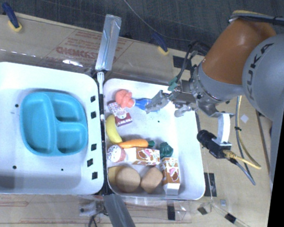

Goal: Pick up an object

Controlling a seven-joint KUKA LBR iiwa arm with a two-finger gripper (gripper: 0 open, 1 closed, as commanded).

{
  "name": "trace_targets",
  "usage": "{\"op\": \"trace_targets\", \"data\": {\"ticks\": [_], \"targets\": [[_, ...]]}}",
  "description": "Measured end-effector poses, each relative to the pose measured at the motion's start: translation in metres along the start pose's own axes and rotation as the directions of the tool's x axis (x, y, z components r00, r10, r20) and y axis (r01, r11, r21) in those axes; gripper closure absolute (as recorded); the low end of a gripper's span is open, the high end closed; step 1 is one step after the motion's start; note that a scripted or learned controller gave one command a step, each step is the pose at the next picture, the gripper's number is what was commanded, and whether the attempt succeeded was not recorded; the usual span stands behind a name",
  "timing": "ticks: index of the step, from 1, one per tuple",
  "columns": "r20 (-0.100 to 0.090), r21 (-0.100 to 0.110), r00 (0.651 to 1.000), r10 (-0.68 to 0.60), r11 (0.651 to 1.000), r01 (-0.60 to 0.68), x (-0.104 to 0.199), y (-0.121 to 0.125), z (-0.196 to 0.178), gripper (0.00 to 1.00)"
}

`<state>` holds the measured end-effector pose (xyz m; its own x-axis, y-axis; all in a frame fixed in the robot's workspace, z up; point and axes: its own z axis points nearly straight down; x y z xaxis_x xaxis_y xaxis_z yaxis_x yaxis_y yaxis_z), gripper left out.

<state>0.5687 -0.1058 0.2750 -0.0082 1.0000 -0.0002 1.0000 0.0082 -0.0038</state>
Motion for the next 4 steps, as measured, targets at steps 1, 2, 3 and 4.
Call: {"op": "trace_targets", "data": {"ticks": [1, 2, 3, 4], "targets": [[-0.002, 0.004, 0.998, -0.062, 0.998, 0.062, -0.008, -0.064, 0.139, 0.00], [-0.002, -0.016, 0.995, 0.103, 0.995, -0.103, -0.039, -0.027, 0.178, 0.00], [-0.002, -0.021, 0.995, 0.097, 0.995, -0.097, -0.039, -0.025, 0.166, 1.00], [-0.001, -0.010, 1.000, -0.018, 1.000, 0.018, 0.039, -0.018, 0.025, 1.00]]}}
